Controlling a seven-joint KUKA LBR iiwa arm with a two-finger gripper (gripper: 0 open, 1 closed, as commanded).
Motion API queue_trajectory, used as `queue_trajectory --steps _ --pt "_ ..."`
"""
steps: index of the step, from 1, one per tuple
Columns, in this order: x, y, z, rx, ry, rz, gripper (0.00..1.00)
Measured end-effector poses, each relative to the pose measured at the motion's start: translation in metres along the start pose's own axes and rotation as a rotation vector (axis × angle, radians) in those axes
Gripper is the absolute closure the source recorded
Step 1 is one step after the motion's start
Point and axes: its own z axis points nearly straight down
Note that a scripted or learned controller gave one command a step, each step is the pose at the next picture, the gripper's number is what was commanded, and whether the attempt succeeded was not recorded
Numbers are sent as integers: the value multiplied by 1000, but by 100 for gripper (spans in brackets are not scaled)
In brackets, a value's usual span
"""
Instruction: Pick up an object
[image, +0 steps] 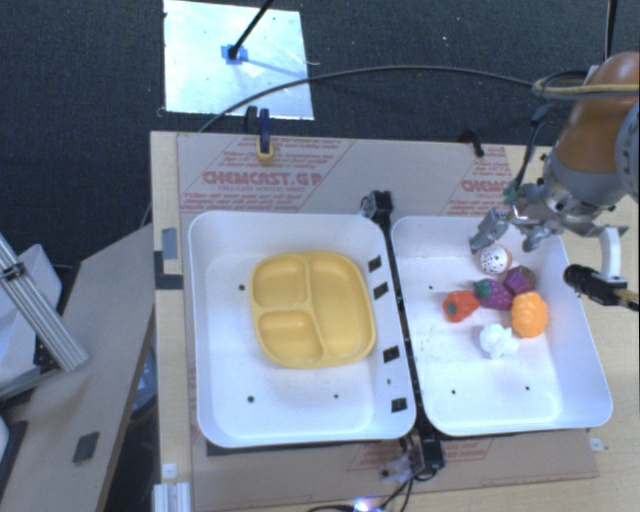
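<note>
A yellow divided tray lies in the left white bin. Both bins rest on a clear sheet with red lettering. A blue clamp stands at the bench's far edge.

In the right bin you have five small toys clustered near its far right side: a white egg-shaped piece with reddish marks, a purple piece, an orange-red piece, a yellow-orange rounded piece, and a white lumpy piece nearest you.
</note>
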Motion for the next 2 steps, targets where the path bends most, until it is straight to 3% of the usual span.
queue_trajectory --steps 1,2 --pt "0 3 -8 -13 -2 -2 0" --pt "-2 5 33 -11 -2 -1 0"
